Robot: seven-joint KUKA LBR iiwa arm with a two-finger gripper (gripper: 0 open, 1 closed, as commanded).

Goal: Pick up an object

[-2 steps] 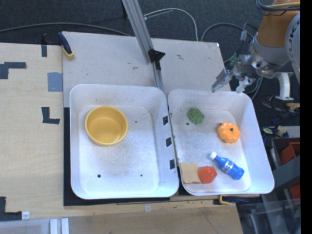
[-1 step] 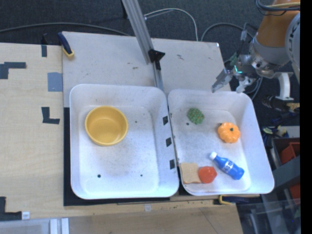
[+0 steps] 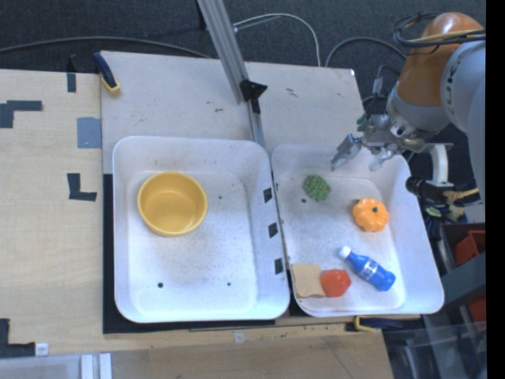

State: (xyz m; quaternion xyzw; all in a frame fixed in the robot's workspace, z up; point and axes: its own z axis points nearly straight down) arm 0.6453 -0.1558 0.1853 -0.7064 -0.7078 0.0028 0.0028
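Note:
My gripper (image 3: 361, 155) hangs over the far right corner of the right bin (image 3: 414, 212), its two fingers spread open with nothing between them. Below and left of it lies a small green leafy object (image 3: 316, 187). An orange pumpkin (image 3: 370, 215) sits further toward the bin's right side. Near the front lie a blue bottle with a white cap (image 3: 368, 269), a red object (image 3: 335, 283) and a tan block (image 3: 307, 279) side by side.
The left bin (image 3: 126, 212) holds a yellow bowl (image 3: 172, 203). A slanted metal pole (image 3: 225, 34) with a black clamp stands behind the bins. Cables run along the back and right of the bench.

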